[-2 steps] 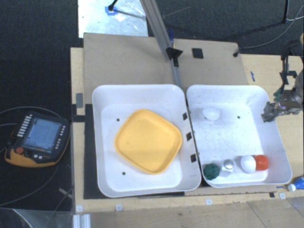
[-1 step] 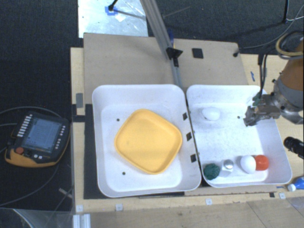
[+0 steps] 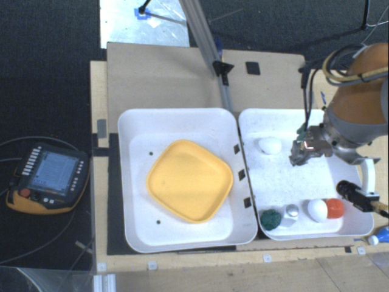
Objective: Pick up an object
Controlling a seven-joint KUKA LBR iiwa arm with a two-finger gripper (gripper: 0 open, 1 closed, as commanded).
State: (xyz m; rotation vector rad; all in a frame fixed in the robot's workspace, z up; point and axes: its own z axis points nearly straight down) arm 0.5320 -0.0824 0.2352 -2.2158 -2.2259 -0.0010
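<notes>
The gripper (image 3: pixel 302 152) hangs over the right bin (image 3: pixel 285 181), right of centre in the frame, just beside a white egg-shaped object (image 3: pixel 270 145) to its left; its tips are dark and blurred, so whether they stand apart or together cannot be told, and nothing shows between them; the arm (image 3: pixel 358 102) is cut off at the right edge. Along the bin's lower edge lie a green lump (image 3: pixel 271 218), a small grey piece (image 3: pixel 292 211) hard to make out, a white ball (image 3: pixel 316 209) and an orange ball (image 3: pixel 335 208), partly hidden behind it; a yellow plate (image 3: pixel 189 180) fills the left bin (image 3: pixel 137 181).

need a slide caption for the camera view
Tool over right bin near a white egg; yellow plate in left bin.
</notes>
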